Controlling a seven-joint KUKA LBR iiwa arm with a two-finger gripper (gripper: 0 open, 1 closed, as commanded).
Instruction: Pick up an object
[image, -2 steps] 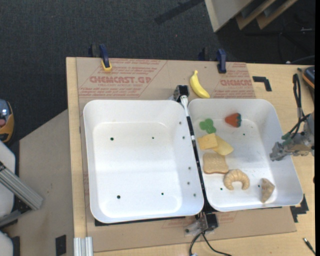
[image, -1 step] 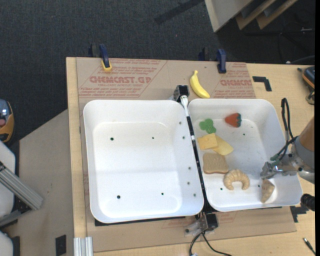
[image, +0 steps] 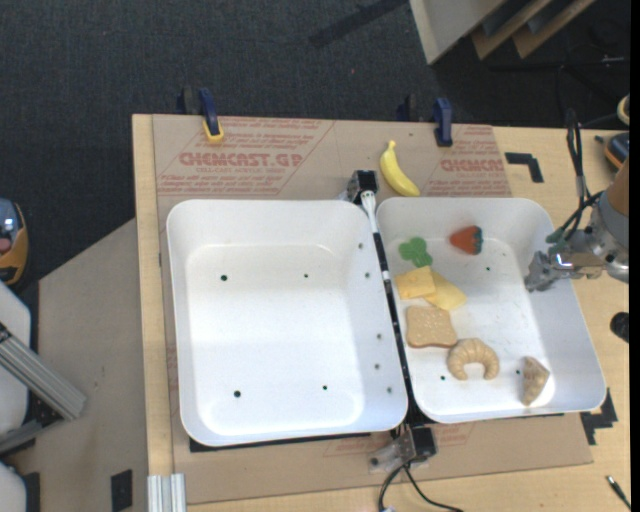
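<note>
Lying well left of the claw (image: 548, 268), green piece (image: 415, 250), cheese (image: 428, 287), toast (image: 430, 326) and croissant (image: 473, 358) fill the right bin (image: 560, 330) (strawberry (image: 466, 239) nearest); claw's grip unclear, hovering over the bin's right rim.

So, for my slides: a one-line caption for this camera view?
Gripper at right bin's edge, near strawberry, broccoli, cheese, toast and croissant.

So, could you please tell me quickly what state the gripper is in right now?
Gripper: at the right edge of the right bin; open or closed cannot be told, and nothing is visibly held.
</note>
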